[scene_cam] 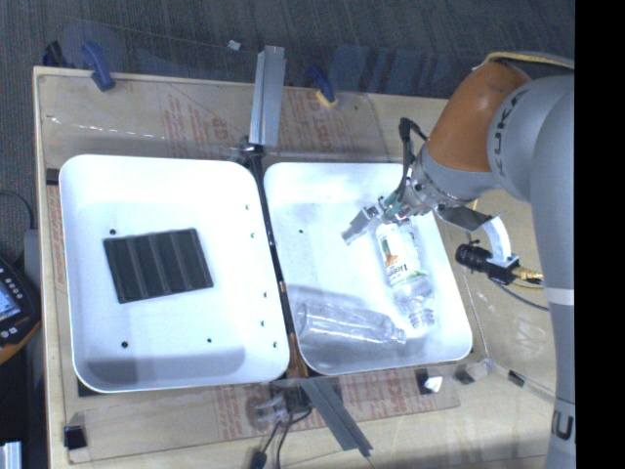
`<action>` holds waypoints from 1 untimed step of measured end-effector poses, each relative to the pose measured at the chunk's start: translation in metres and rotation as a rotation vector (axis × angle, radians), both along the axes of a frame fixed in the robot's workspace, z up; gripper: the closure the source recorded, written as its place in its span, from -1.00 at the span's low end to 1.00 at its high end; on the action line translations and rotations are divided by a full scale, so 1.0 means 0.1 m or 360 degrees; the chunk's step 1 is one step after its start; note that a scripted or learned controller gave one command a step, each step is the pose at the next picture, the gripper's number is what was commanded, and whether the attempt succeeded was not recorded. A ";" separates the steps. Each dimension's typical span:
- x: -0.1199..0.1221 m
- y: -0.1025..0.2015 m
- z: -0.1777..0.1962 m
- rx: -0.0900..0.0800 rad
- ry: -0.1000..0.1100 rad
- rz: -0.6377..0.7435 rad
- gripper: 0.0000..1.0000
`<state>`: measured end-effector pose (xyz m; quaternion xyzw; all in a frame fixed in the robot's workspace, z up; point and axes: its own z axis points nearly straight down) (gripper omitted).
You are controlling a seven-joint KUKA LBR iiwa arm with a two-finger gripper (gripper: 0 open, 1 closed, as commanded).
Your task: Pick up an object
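Observation:
In the right bin (293, 262) a small clear plastic bottle (401, 270) with a white label lies on its side, its neck toward the near right corner. A second clear, crumpled bottle (347, 324) lies along the near wall. My gripper (376, 218) hangs over the upper end of the labelled bottle, close to it or touching it; I cannot tell which. The arm reaches in from the right. A black ribbed rectangular pad (157, 264) lies flat in the left bin (78, 193).
The two bins meet at a dark divider (273, 262) running front to back. A grey metal bar (266, 94) and blue clamps (98, 64) stand at the bench's far edge. A handheld device (12, 306) sits at the far left.

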<state>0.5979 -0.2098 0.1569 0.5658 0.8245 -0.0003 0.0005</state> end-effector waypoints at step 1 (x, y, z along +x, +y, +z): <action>-0.35 0.01 0.11 0.0002 0.0005 -0.0064 -1.00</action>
